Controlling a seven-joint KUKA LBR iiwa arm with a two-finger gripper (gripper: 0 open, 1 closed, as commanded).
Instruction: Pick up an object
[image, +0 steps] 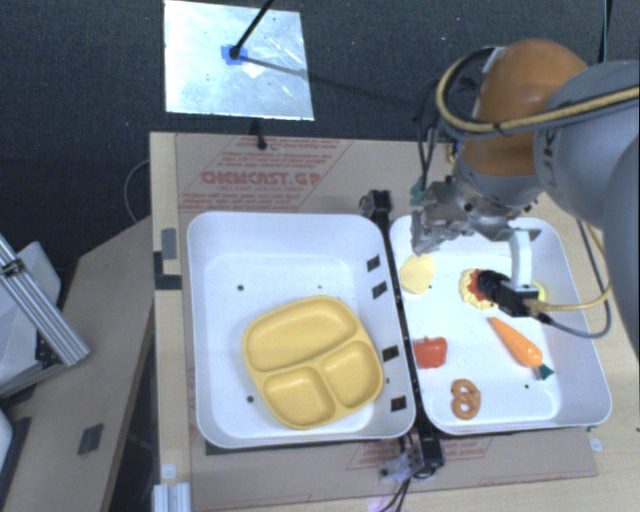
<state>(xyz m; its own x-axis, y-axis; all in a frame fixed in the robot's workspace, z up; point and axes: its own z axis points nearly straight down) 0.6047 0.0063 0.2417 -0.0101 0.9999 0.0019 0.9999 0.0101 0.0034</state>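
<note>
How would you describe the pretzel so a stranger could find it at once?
Start at the right-hand shallow white bin. Look along its near edge, below the small red block and left of the orange toy carrot. The small brown twisted pretzel lies there, the only looped, knotted shape.

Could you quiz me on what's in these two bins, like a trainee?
1. True or false: the yellow tray lies in the left bin.
2. Which lies nearest the right bin's front edge? A carrot, B pretzel, C pale disc
3. Fill in: the red piece lies to the ___ of the carrot in the picture.

Key: 1 true; 2 B; 3 left.
</note>
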